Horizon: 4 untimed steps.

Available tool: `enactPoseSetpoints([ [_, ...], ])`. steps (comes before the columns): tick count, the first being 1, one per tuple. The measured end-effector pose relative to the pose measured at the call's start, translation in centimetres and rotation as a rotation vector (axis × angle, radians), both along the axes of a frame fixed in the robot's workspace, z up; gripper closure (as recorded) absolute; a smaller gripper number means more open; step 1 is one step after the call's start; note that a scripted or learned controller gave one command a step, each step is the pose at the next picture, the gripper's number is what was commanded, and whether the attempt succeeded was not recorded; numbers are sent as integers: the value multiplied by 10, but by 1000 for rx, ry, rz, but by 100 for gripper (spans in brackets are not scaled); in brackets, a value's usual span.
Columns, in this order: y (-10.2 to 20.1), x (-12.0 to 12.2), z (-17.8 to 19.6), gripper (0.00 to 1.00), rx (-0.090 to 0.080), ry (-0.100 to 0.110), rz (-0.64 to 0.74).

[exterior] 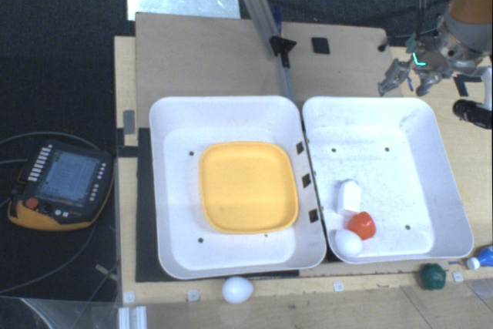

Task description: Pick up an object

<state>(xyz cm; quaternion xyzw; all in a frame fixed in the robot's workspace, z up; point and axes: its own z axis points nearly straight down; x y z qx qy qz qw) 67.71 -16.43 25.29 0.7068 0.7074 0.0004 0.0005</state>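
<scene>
Even overhead light, white bins (431,166) nearly blown out, soft grainy focus, faint shadows.

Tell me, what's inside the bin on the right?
In the right bin sit a red ball, a white ball and a small white block, bunched near its front corner. Anything beneath them is covered.

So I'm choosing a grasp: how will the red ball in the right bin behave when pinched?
The red ball looks round and smooth, so it may roll or squirt from the fingers. It touches the white block and white ball, which may hamper finger entry.
</scene>
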Motion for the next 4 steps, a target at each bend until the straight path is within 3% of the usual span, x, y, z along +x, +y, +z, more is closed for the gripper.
enactPoseSetpoints([
  [1,0,0,0,0,0,0,0],
  [4,-8,-7,-165,0,1,4,0],
])
